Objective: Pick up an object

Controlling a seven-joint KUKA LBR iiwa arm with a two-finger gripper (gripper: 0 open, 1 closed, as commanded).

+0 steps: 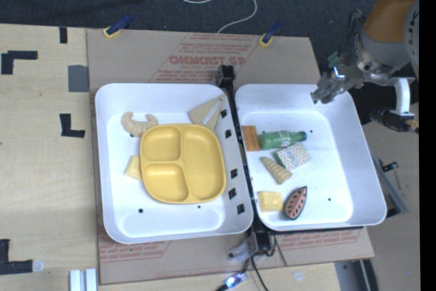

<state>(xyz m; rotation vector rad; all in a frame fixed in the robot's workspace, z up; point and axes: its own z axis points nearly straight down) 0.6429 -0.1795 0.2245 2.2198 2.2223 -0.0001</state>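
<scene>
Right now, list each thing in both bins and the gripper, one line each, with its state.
Yellow divided plastic plate: flat in the left white bin.
Green plastic bottle: lying on its side in the right white bin.
Brown oval toy: lying near the right bin's front edge.
Two-finger gripper: above the right bin's far right corner, holding nothing visible.
</scene>
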